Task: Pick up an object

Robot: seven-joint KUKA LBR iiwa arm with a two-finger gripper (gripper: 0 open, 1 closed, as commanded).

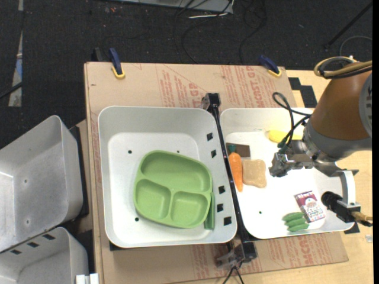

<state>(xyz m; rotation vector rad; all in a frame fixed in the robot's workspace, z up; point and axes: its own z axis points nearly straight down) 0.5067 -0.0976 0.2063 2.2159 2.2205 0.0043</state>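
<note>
The right bin [254, 218] holds an orange carrot [236, 169], a tan slice of bread [254, 173], a yellow lemon-like piece [276, 136], a green pea pod [294, 220] and a small purple and white carton [310, 206]. A dark brown flat piece [238, 151] lies behind the carrot. My gripper [280, 164] hangs over the middle of that bin, just right of the bread. Nothing shows between its fingers.
The left bin [112, 135] contains a green divided plate [173, 189]. Black clips [211, 101] join the two bins along their shared wall. Grey tubs [32, 176] stand off the bench at the left. The arm's orange band [340, 108] looms over the right bin's far corner.
</note>
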